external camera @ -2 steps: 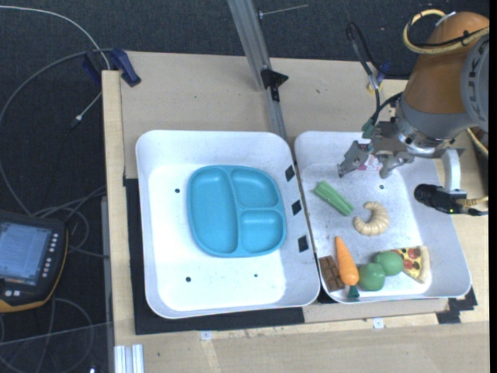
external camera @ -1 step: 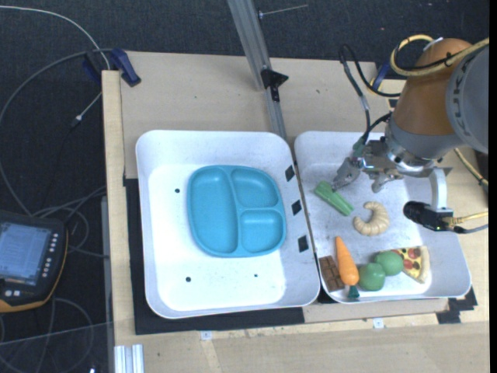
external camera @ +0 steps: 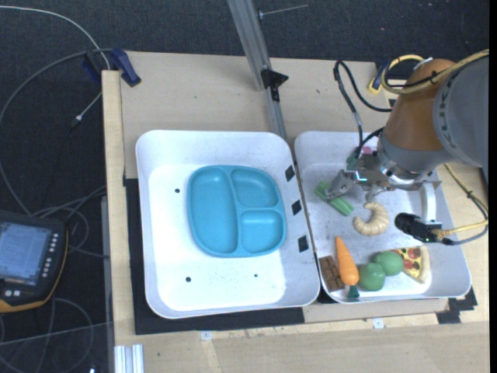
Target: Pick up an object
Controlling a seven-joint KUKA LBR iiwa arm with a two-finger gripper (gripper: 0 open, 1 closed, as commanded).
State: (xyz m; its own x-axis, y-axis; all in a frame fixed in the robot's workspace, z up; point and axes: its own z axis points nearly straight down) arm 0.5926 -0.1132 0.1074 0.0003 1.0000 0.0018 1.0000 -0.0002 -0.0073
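A smooth sky-blue plastic plate with three compartments [external camera: 235,220] lies in the left white bin [external camera: 155,162]. In the right white bin [external camera: 311,150], the metal two-finger gripper [external camera: 347,183] hangs over a flat green block [external camera: 334,198]; its grip cannot be told. Nearby lie a curved beige croissant [external camera: 372,220], orange carrot [external camera: 346,262], green pear [external camera: 380,270] and pizza slice [external camera: 414,263], crowding the front rim.

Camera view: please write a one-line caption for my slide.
KUKA arm's gripper hovers over right bin near green block and croissant; blue tray sits in left bin.
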